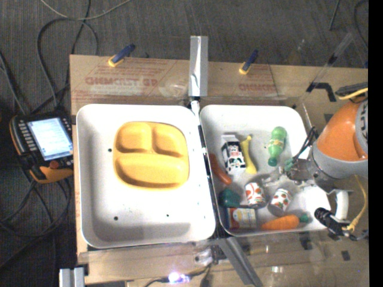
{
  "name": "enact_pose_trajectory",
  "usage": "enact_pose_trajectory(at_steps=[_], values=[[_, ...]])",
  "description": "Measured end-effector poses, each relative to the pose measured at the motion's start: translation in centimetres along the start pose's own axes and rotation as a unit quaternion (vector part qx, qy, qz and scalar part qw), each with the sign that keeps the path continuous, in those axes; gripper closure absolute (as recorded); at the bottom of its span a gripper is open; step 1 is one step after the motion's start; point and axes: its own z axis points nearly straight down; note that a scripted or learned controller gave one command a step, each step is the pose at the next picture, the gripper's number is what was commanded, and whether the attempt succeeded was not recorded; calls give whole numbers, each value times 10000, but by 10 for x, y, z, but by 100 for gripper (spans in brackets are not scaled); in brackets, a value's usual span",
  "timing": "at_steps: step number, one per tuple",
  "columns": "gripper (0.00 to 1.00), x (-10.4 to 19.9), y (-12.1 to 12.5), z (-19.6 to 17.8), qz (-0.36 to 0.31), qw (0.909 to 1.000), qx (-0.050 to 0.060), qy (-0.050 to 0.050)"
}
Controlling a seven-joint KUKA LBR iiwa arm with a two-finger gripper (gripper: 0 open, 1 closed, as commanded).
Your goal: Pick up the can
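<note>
Two small white cans with red print lie in the right bin (293, 115). One can (254, 193) is near the bin's middle front. The other can (280, 200) lies just right of it, its grey end facing the camera. My gripper (289, 171) hangs over the bin's right part, just above and behind the right-hand can. The grey arm with its orange band (341, 139) reaches in from the right. Nothing shows between the gripper and either can.
The right bin also holds a green bottle (276, 143), a banana (247, 154), a black-and-white carton (233, 155), an orange carrot (280, 223), a red-labelled box (242, 217) and a teal piece (227, 197). The left bin (90, 160) holds a yellow sectioned tray (152, 154).
</note>
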Motion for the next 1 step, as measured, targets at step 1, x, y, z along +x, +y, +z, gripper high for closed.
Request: enact_pose_trajectory(at_steps=[1], values=[[0, 7, -11, 5, 52, 10000, -42, -47]])
